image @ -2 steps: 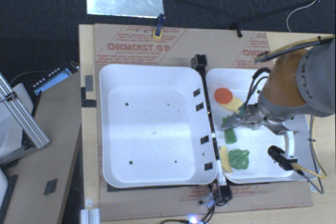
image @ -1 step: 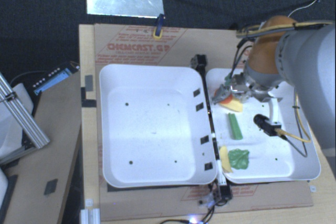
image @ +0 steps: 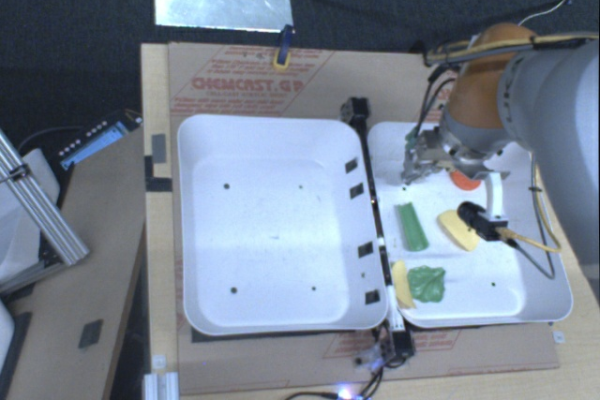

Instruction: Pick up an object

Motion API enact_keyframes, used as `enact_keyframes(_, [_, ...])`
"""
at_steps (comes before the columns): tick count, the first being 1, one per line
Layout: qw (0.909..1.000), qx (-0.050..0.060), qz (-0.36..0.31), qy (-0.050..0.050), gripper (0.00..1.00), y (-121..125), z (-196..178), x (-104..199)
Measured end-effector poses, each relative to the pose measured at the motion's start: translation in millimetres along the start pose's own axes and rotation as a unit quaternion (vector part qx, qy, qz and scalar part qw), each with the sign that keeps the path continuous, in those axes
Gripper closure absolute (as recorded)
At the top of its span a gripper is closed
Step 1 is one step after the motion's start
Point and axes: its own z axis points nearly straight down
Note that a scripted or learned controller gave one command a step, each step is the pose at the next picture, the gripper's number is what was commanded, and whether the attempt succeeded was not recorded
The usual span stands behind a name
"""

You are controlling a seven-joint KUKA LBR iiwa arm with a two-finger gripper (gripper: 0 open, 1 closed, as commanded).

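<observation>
The gripper (image: 412, 171) hung low in the right bin (image: 534, 300) — just above the green block (image: 411, 227); whether its fingers were parted I cannot tell.

Wrist hides most of the orange object (image: 464, 180).

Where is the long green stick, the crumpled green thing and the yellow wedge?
green stick (image: 412, 227): camera view, middle of its length.
crumpled green thing (image: 427, 283): camera view, centre of its top.
yellow wedge (image: 456, 230): camera view, its bare left part.
</observation>
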Motion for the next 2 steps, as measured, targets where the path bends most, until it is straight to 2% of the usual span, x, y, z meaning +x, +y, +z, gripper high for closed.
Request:
enact_keyframes(1, [1.0, -0.002, -0.005, 0.002, 1.0, 19.3, -93.5, 115.4])
enact_keyframes(2, [1.0, 0.002, -0.002, 0.001, 1.0, 39.1, -86.8, 173.9])
